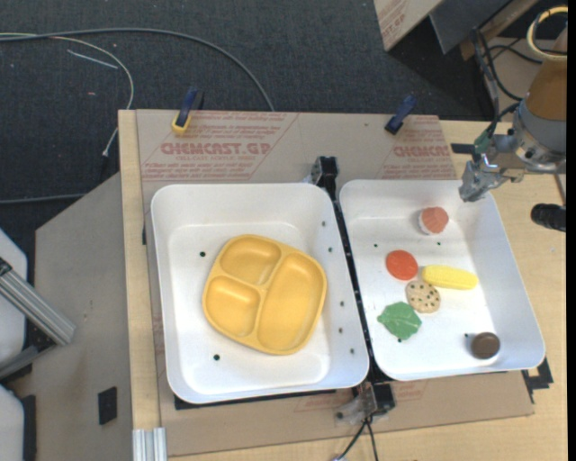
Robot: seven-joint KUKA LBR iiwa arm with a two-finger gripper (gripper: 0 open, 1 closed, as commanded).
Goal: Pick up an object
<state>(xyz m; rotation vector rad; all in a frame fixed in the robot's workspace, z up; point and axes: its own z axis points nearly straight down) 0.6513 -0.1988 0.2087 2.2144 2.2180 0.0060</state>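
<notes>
Two shallow white plastic bins are sitting side by side: a left bin [171,270] and a right bin [513,297]. One yellow three-compartment plastic plate [265,293] is lying in the left. Six small toy foods are lying in the right: one pinkish-red round piece [434,220], one orange-red disc [401,264], one yellow oblong piece [449,277], one speckled tan cookie [422,295], one green leafy piece [399,320] and one brown ball [485,345]. Two blue clamps, a left clamp [186,108] and a right clamp [400,114], are gripping the cardboard's far edge.

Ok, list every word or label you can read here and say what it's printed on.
"CHEMCAST GP" in red on the brown board behind the left bin.
The same red logo, partly cut off, on the board behind the right bin; it reads only in part.
Small red lines under both logos: too small to read.
Print on the cardboard box at the top edge: too blurred to read.
</notes>
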